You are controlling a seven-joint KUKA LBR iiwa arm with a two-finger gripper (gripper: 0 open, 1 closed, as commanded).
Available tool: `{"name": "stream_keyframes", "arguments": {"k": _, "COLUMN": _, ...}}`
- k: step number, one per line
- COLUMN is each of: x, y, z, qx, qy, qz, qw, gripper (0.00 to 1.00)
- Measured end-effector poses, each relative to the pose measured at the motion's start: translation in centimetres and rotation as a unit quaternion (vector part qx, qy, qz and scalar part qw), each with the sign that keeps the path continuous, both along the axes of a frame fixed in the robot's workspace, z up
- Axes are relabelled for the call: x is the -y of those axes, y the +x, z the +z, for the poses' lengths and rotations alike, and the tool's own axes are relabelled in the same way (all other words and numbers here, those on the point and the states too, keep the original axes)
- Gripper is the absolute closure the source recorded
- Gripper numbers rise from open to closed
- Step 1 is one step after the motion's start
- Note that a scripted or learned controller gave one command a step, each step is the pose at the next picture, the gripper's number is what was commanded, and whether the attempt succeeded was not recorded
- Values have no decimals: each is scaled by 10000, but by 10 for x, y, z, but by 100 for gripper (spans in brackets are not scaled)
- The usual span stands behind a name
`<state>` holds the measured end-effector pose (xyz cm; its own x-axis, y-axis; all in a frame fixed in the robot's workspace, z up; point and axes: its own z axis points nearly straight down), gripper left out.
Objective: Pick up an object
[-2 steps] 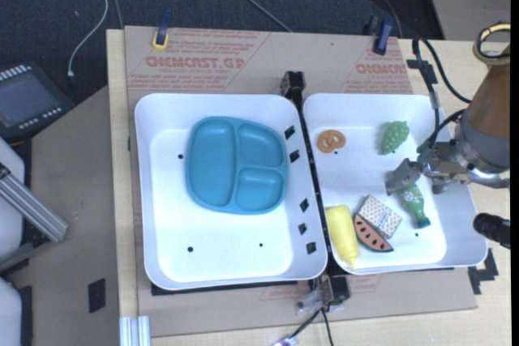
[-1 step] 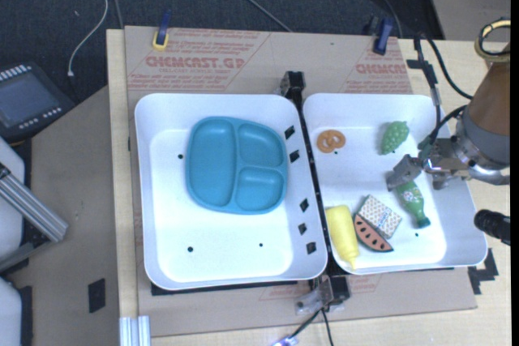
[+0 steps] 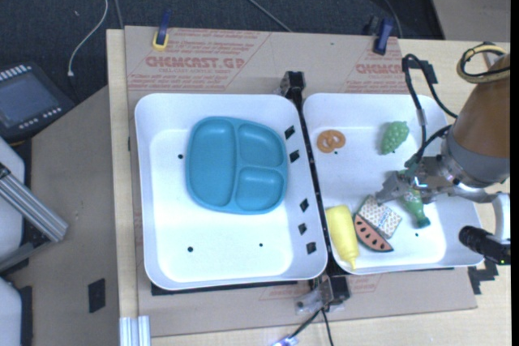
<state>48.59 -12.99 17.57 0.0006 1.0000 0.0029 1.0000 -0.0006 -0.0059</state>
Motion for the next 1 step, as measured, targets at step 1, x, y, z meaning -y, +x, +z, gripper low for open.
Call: {"name": "stream_keyframes", "arguments": {"k": 1, "x": -5, "y": 7, "z": -48, "qx": -3, "qy": 2, "qz": 6, "qw": 10000, "gripper": 0}}
